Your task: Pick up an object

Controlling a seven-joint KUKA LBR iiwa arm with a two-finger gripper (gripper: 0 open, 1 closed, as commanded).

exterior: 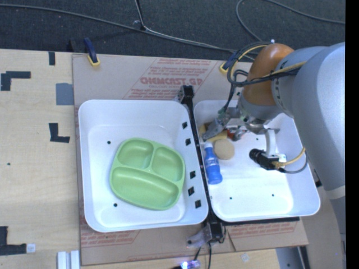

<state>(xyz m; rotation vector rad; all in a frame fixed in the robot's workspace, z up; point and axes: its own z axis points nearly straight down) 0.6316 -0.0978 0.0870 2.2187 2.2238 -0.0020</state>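
A brown board (168,80) printed with red lettering, partly covered by the bins so the words cannot be fully read, lies on a pale wooden bench (33,150) marked with dark tape; black cables trail over the dark carpet (168,10) behind. In the left bin (92,116), a green divided plate (148,174) lies flat. In the right bin (291,200), a blue bottle (211,165) lies along the left wall, just beside a tan, rounded object (224,149). Above them, the arm's gripper (224,126) hangs low near the bin's back left corner, over a small cluster of items too tangled with the metal to identify. How far its jaws stand apart, and whether anything sits between them, cannot be told. The grey arm (320,111) hides the bin's right rim.
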